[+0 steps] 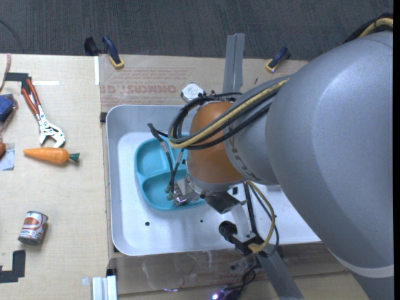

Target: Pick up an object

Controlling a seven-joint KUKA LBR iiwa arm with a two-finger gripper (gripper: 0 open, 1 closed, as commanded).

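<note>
Pale wood desk [56, 230] fills the left and near part of the camera view, with dark grey carpet [156, 11] along the far edge. A brown cardboard sheet [156, 86] lies beyond the white bin [125, 230]; its mirrored red print is too faint to read. A blue divided tray [153, 167] sits in the bin's left half. The grey arm [331, 155], with its orange band [212, 145], reaches in from the right, and the tool [180, 195] rests at the tray's near edge; whether it is open or closed cannot be told. Left of the bin lie a wrench [40, 117], a carrot [49, 156] and a small can [32, 227], its label unreadable. Blue and yellow clamps [112, 54] grip the far edge.
</note>
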